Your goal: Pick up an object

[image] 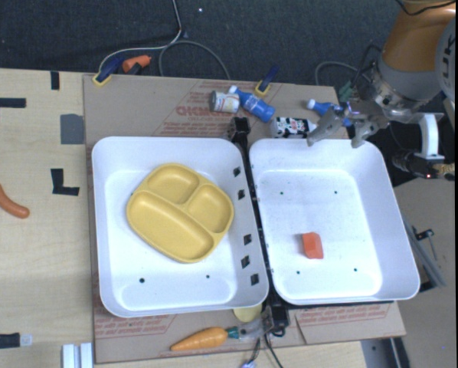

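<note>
**Orange block waits in the right bin**

The small orange block [312, 245] sits near the right bin's [367, 159] near edge. Looks light, stiff; pinch its flat sides. The gripper [338, 133] hovers at the far rim, fingers spread, holding nothing.

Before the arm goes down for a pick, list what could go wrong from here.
1. The small orange block lies alone in the right white bin, while the gripper hangs at that bin's far rim; a long descent may land off target.
2. The block looks low and flat, so the grasp might slip off it.
3. The yellow divided plate in the left white bin looks wide and may be hard to grip.
</note>
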Controlling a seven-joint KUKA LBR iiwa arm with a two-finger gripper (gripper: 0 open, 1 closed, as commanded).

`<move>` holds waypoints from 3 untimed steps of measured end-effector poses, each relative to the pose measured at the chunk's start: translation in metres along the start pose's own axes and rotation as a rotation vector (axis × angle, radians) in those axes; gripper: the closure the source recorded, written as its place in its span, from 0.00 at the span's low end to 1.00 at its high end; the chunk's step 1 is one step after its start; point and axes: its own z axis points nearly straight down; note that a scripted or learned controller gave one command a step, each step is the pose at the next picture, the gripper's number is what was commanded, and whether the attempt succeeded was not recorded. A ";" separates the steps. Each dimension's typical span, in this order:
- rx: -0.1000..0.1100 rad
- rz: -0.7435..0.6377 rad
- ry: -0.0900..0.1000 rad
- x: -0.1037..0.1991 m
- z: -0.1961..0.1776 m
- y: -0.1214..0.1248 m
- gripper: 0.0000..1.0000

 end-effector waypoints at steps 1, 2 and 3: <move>0.010 0.007 -0.001 -0.064 0.084 -0.031 0.00; -0.003 0.000 -0.002 -0.016 0.199 -0.068 0.00; -0.010 0.001 -0.004 0.018 0.195 -0.117 0.00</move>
